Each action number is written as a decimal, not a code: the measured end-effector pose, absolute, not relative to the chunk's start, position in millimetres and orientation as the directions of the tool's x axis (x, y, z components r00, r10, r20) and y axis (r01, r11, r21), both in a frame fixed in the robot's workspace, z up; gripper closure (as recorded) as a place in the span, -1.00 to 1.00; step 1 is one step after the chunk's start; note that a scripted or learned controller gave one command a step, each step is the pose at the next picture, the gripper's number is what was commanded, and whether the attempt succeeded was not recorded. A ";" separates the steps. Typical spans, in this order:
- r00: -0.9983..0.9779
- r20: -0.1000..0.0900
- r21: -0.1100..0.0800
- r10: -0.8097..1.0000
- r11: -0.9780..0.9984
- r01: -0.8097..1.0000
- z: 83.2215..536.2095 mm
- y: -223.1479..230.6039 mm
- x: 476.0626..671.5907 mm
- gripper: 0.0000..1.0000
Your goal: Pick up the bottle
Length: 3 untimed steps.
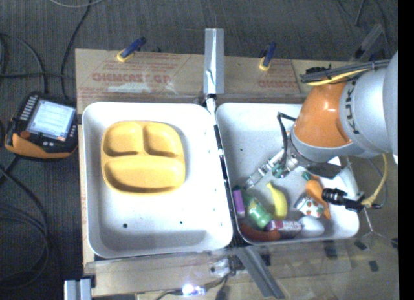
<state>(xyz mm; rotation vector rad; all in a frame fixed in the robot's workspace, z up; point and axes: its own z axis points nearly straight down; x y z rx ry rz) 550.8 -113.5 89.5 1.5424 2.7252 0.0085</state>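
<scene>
Gripper (259, 176) is seen over the right bin (249, 130), just above the banana (278, 200); finger opening cannot be told, nothing seen held. Bottle (283, 227) is lain below the banana, by the bin's near wall, beside a green item (259, 214).

Brown cardboard-topped bench (162, 75) under two white bins, left bin (90, 163) beside right bin (249, 124).
</scene>
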 end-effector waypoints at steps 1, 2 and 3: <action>-0.486 0.000 -0.004 0.874 0.486 0.874 202.6 -209.6 483.7 -1.00; -0.570 0.005 -0.003 0.822 0.570 0.822 146.6 -167.5 529.8 -1.00; -0.585 0.002 -0.003 0.811 0.585 0.811 160.6 -224.1 501.2 -1.00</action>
